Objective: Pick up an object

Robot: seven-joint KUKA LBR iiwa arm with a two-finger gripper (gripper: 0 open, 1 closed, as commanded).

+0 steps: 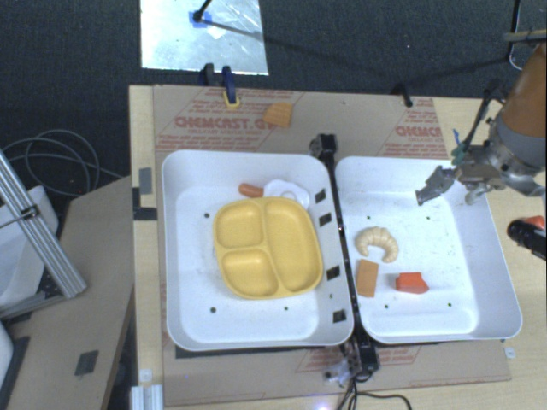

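Observation:
In the right bin (pixel 479 263) lie a cream croissant (pixel 378 243), a tan-orange block (pixel 367 278) and a small red-orange wedge (pixel 411 284). My gripper (pixel 450 188) hangs over the bin's far right part, above and to the right of the croissant. Its two dark fingers are spread apart, one finger (pixel 430 189) to the left and the other to the right, with nothing between them. The arm comes in from the right edge.
The left bin (pixel 184 254) holds a yellow divided tray (pixel 265 248), a small orange sausage (pixel 250 190) and a white piece (pixel 286 193) behind it. An orange block (pixel 278 114) lies on the cardboard beyond the bins. A black divider (pixel 335 229) runs between the bins.

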